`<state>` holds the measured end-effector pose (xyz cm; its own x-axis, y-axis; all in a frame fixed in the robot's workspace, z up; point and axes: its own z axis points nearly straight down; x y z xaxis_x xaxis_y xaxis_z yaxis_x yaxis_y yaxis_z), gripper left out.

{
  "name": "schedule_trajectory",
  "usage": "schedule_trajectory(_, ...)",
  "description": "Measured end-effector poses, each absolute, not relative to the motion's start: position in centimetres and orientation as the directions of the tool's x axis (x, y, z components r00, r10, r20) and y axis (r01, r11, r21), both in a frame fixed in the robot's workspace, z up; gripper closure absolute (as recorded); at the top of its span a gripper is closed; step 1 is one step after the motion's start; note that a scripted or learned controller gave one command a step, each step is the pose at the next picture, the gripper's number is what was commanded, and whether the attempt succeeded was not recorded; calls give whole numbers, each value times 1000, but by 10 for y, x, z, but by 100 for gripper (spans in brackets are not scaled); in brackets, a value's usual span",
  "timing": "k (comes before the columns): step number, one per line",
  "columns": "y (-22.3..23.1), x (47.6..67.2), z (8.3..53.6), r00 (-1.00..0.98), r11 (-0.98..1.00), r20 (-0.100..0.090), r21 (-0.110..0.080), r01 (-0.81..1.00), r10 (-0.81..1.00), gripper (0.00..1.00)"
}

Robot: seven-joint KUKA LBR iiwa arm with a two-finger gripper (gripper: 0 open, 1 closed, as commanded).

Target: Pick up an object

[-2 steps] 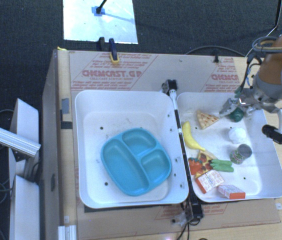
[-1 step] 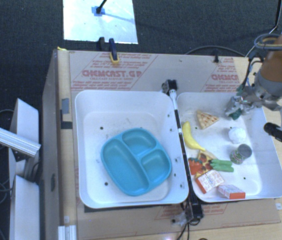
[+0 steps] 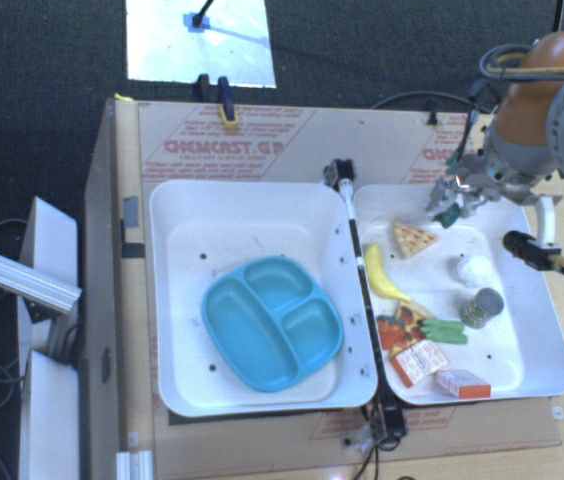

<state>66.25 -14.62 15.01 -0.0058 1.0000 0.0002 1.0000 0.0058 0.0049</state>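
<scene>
My gripper (image 3: 448,208) hangs over the back of the right bin (image 3: 552,358), just behind a triangular pizza-slice toy (image 3: 414,238). A small dark green bit shows at its tip, too small to identify. In the same bin lie a yellow banana (image 3: 382,273), a white lump (image 3: 474,268), a grey can (image 3: 480,308), a green pod-like piece (image 3: 444,331), a red and orange toy (image 3: 398,330), a small carton (image 3: 420,361) and a red and white box (image 3: 462,384).
The left bin (image 3: 177,268) holds a blue divided plate (image 3: 272,320). A ridge (image 3: 357,268) separates the two bins. The arm's orange band (image 3: 552,53) and grey wrist stand above the right bin's back right corner.
</scene>
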Motion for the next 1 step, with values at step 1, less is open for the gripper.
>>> schedule_trajectory(1,-74,601,230,-5,5,0,5,1000,1000,100)
